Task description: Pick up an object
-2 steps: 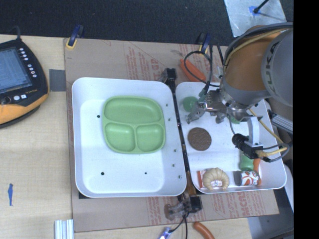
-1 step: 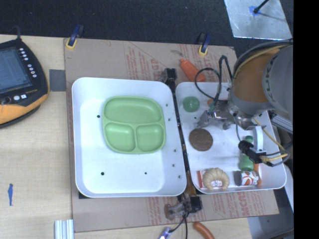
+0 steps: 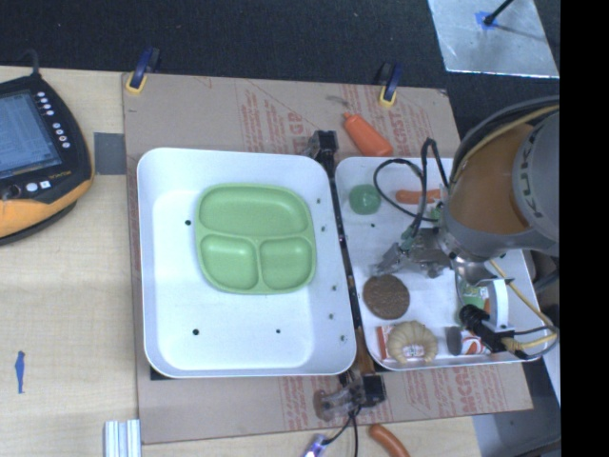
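The right bin [image 3: 366,346] holds several small objects. A green ball [image 3: 363,199] lies near its far left corner, and a thin orange piece [image 3: 417,196] sits just right of it. A flat brown disc [image 3: 386,296] rests in the middle, with a tan round bun-like item [image 3: 411,342] in front of it. More small items [image 3: 481,317] crowd the near right corner. My gripper [image 3: 415,254] hangs low over the bin, just above and right of the brown disc. The grey and orange arm [image 3: 500,193] hides the bin's right side.
The left bin [image 3: 171,341] holds a green divided plate [image 3: 255,237]. An orange carrot-like toy [image 3: 366,136] lies on the cardboard behind the right bin. A teach pendant [image 3: 38,155] sits at far left. A black cable [image 3: 404,174] loops over the right bin.
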Robot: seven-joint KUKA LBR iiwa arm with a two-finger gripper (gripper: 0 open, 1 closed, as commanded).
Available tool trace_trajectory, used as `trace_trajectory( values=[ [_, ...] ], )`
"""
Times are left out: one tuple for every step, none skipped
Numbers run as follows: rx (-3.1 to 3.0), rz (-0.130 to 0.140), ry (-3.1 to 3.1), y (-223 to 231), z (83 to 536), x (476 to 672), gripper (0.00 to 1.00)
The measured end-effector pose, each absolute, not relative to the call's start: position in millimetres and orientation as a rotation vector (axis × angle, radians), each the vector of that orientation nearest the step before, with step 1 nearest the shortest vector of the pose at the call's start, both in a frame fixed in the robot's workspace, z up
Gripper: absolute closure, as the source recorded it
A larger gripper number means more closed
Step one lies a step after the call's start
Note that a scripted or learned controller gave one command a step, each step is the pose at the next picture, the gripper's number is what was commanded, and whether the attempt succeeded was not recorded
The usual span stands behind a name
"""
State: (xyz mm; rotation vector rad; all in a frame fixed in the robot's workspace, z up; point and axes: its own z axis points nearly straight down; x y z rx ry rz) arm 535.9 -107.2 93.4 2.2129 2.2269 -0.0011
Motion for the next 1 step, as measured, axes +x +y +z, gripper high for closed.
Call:
trace_trajectory(
  values=[
    [2.219,-0.004,2.229,-92.3,91.8,656.1,0.0]
  ],
)
